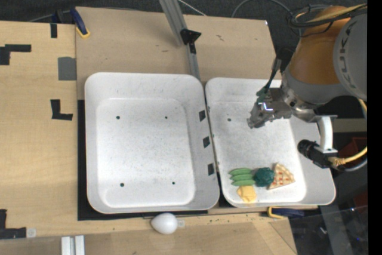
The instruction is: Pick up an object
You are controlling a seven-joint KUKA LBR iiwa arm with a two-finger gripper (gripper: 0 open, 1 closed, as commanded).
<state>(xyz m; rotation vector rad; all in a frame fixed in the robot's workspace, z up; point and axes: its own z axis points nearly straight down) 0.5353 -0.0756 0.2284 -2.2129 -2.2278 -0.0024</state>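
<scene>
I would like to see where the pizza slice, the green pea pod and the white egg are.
pizza slice [282,177]: camera view, middle of the topping.
green pea pod [241,174]: camera view, middle of the pod.
white egg [164,223]: camera view, centre of the shell.

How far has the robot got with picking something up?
Nothing looks picked up yet. The grey two-finger gripper hangs above the right white bin, away from the toys. The green pea pod, dark green lump, yellow piece and pizza slice lie untouched near its front edge.
</scene>
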